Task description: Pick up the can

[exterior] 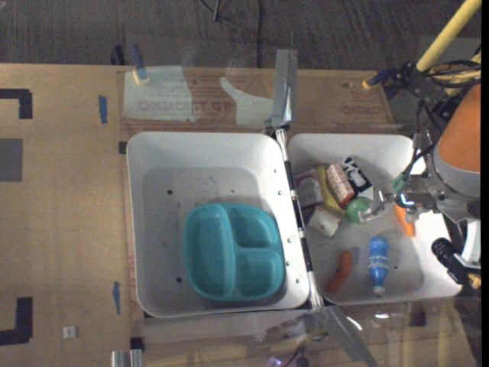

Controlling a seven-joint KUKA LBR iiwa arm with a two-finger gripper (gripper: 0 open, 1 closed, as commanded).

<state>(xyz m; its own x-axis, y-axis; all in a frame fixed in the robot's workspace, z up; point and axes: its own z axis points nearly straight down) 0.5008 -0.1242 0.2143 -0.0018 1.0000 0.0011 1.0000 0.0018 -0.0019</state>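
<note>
You are looking down on a table [69, 228] carrying two shallow white bins side by side, and the right bin [397, 147] is the one to watch. The arm [462, 140], grey with its orange band, reaches over the right rim of that bin, and its pincer [382, 202] sits low above the bin floor near the middle, just right of a cluster of items. You cannot tell from this slant whether the pincer is spread or pressed together, and nothing is visibly caught in it. The can [309, 189] lies toward the left wall of the right bin, on its side, touching a yellow packet [336, 186] that lies beside it. A black-and-white box [355, 173] rests against the packet's far side, toward the bin's back wall. A small white cup-like piece [325, 222] sits just in front of the can, and a green round thing [357, 209] lies just left of the pincer, very close to it. Nearer the front wall of the right bin lie a brown sausage-shaped item [341, 271] and a blue bottle [377, 262], set apart from each other. An orange carrot-like piece [403, 220] lies just right of the pincer. Left of the right bin, the left bin [153, 167] holds a teal divided tray [233, 251].
</note>
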